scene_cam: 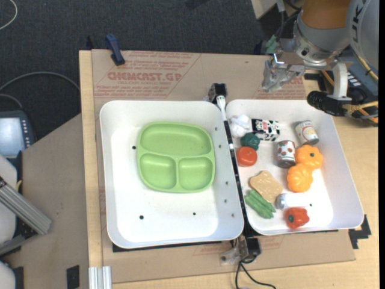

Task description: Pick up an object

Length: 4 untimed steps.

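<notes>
The right bin (pixel 344 179) holds several small toys: a white lump (pixel 240 124), a black-and-white cow-patterned piece (pixel 266 128), two small cans (pixel 307 131) (pixel 286 153), a red tomato (pixel 246 156), two orange pumpkins (pixel 309 156) (pixel 299 177), a bread slice (pixel 265 185), a green pod (pixel 259 203) and a red pepper (pixel 296 217). My gripper (pixel 277 82) hangs over the cardboard just behind the right bin's far edge, above the toys. It is open with nothing between its fingers.
The left bin (pixel 120 209) carries a green divided plate (pixel 177 157). A black clip (pixel 218 91) sits at the far end of the seam between the bins. A blue clamp (pixel 114 49) grips the cardboard base at the far left.
</notes>
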Available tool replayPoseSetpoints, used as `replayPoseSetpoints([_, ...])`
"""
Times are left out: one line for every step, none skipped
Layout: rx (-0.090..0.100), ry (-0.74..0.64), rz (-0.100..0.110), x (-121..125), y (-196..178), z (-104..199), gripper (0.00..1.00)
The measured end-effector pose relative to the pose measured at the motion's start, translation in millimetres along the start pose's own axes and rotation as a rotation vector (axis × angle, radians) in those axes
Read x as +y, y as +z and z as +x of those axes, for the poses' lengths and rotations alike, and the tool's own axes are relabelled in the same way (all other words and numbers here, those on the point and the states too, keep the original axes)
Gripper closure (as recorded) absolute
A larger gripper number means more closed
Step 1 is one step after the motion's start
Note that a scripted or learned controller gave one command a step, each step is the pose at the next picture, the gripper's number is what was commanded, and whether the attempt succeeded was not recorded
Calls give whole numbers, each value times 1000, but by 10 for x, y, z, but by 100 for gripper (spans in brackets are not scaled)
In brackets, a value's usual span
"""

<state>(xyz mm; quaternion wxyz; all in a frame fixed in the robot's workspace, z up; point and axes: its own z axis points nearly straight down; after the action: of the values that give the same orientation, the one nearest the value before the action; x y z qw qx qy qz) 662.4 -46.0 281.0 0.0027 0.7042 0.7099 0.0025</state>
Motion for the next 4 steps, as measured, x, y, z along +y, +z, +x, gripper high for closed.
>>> replayPoseSetpoints([3,1,11,-558,-84,712,100])
replayPoseSetpoints([2,2,11,-676,-6,1316,100])
replayPoseSetpoints([4,-1,4,-1174,-442,1989,100])
replayPoseSetpoints([-1,14,20,-1862,39,1353,100])
